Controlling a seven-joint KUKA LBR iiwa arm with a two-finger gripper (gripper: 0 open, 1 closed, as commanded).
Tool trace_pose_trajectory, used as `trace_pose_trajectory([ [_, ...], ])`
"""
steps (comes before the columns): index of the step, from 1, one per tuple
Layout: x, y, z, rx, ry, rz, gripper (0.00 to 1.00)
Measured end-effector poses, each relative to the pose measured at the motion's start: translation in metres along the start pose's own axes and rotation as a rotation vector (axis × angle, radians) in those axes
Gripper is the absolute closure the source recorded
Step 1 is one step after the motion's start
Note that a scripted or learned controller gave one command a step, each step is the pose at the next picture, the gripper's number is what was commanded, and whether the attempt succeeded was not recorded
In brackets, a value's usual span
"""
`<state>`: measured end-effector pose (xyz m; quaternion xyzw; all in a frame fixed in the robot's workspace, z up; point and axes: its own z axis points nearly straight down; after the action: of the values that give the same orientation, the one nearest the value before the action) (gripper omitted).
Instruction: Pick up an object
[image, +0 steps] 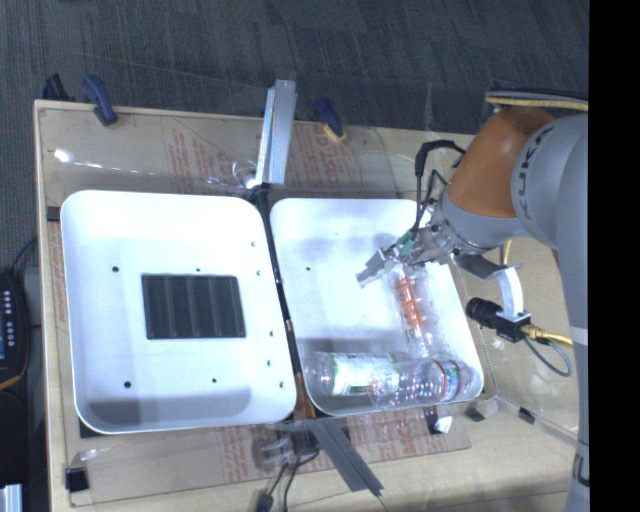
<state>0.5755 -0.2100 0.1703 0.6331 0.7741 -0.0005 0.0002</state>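
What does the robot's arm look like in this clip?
The arm is bulky, rounded and grey, with an orange band above the wrist. A black cable loops beside it. The hand is small, grey metal.

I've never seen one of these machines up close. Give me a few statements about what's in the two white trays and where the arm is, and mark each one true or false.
1. A dark ribbed rectangular block lies in the left bin. True.
2. The gripper is over the left bin. False: it is over the right bin.
3. A clear plastic bottle lies on its side along the right bin's near wall. True.
4. The bottle stands upright. False: it lies flat.
5. Blue clamps sit at the bench's far edge. True.
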Motion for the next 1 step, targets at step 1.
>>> trace_pose_trajectory([
  [1, -0.0006, 0.0062, 0.0002, -0.003, -0.002, -0.048, 0.0],
])
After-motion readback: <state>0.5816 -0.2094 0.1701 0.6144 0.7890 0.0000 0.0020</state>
